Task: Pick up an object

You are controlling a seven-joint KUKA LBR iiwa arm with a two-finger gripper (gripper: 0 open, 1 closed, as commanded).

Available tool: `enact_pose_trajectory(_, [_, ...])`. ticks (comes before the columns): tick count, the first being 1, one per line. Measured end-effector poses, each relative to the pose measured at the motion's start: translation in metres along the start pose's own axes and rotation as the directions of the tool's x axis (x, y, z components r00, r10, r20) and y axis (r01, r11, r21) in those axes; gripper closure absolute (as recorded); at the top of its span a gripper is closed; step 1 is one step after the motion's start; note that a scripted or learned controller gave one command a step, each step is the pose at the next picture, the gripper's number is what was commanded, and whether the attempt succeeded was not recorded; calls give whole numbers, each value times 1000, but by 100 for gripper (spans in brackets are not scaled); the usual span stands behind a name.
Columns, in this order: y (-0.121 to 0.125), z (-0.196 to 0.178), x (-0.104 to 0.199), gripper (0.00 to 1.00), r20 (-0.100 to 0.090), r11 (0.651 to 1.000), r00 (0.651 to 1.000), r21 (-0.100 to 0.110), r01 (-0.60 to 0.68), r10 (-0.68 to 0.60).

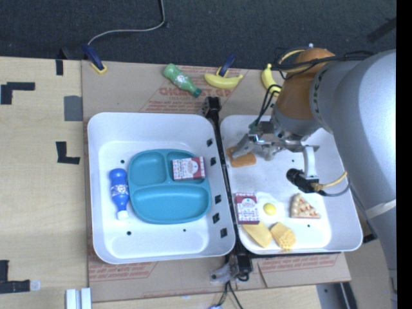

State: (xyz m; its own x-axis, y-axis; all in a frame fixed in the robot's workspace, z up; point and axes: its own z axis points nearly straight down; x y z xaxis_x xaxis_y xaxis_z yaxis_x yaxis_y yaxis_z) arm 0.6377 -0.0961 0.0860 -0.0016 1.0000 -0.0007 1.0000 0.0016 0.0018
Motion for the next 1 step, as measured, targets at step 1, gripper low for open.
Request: enact_pose_trajectory(1, [31, -100, 32, 0, 0, 1000, 1000, -2, 1, -1])
